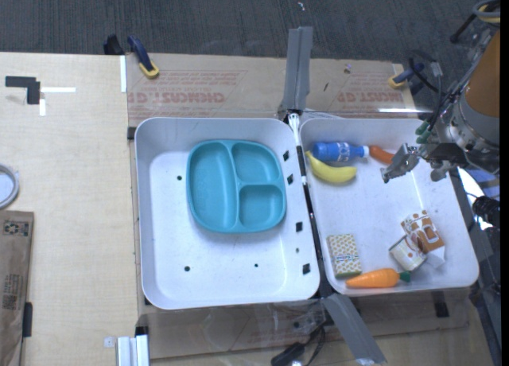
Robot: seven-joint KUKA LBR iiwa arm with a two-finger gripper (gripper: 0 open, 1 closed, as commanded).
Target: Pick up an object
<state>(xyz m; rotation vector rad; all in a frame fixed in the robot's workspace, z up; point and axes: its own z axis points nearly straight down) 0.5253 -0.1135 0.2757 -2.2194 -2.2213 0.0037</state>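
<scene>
Two shallow white bins side by side on the bench — left bin (pixel 159 277) and right bin (pixel 453 277). In the left bin, a teal divided plate (pixel 236 185), three compartments, lying flat toward the bin's far half. Reaching in from the right, the grey arm (pixel 477 110), with the gripper (pixel 415 161) over the right bin's far right part, above bare white floor. Jaws apparently spread, nothing between them. In the right bin's far left corner, a blue bottle (pixel 338 151) lying on its side, touching a yellow banana (pixel 331 171) just in front of it; an orange item (pixel 381 154) just beyond the bottle's cap, near the gripper. Along the near wall — a small carton (pixel 417 242) tilted on its side, an orange carrot (pixel 374 278) just below it, and a tan speckled sponge-like block (pixel 343 255) beside them.
</scene>
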